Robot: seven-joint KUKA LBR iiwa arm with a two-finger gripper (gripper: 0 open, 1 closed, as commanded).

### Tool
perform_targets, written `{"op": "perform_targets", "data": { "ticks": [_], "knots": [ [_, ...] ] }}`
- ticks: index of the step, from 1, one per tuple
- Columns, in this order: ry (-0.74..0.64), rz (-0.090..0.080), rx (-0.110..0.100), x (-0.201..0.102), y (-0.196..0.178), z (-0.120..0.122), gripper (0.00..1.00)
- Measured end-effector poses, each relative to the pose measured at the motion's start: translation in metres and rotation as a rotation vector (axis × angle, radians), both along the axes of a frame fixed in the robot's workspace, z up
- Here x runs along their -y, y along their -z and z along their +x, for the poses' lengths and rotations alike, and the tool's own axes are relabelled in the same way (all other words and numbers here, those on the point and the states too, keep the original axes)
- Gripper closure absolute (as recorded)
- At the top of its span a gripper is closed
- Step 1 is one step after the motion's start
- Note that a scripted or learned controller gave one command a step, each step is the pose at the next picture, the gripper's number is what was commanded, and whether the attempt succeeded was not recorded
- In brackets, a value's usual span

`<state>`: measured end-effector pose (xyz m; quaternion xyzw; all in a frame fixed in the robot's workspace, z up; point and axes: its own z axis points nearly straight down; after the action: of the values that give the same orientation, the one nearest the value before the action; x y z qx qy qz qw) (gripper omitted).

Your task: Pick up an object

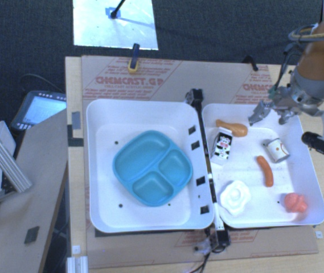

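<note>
The right bin holds several small items: an orange bread roll, a black-and-white milk carton, a small silver can, an orange-red sausage, a white fried egg and a pink lump. My gripper hangs over the far edge of the right bin, above and right of the bread roll. Its two grey fingers stand spread apart with nothing between them.
In the left bin lies a blue divided plate. A black divider strip runs between the bins. A yellow clip sits on the cardboard behind them, and a tablet lies off to the left.
</note>
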<state>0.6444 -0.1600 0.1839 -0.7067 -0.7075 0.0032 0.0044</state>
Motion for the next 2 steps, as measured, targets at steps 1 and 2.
{"op": "perform_targets", "data": {
  "ticks": [1, 2],
  "knots": [
    [-0.002, -0.002, 0.011, 0.000, -0.007, 0.003, 0.00],
    [-0.005, -0.001, 0.007, -0.002, 0.055, 0.008, 0.00]
  ]
}}
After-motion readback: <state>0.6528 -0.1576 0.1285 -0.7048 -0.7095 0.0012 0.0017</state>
